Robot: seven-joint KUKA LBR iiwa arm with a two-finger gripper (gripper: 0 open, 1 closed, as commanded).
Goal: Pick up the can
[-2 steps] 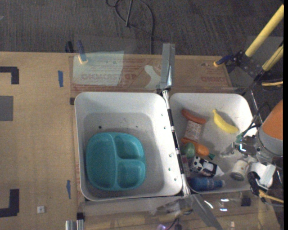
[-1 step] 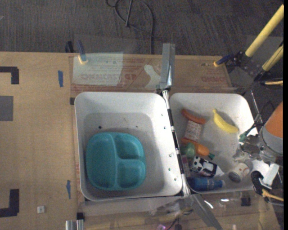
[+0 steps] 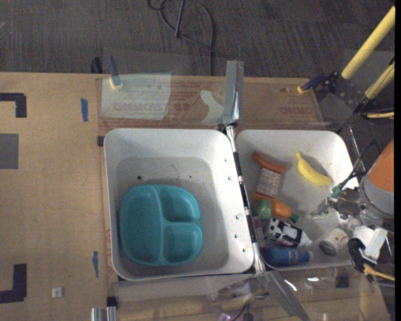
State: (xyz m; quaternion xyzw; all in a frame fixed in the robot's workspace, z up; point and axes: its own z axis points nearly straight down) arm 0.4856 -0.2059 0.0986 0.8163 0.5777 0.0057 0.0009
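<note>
Can (image 3: pixel 270 178) lying in right bin (image 3: pixel 338 143), teal plate (image 3: pixel 160 224) in left bin (image 3: pixel 125 147)

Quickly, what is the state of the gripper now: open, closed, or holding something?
Gripper: cannot be told; it is above the right bin, and the can lies apart from it, not held.

I'm running a robotics lab: taped plywood bench (image 3: pixel 50 188), twin white bins (image 3: pixel 119 150), cables (image 3: pixel 182 19) at twelve o'clock.
</note>
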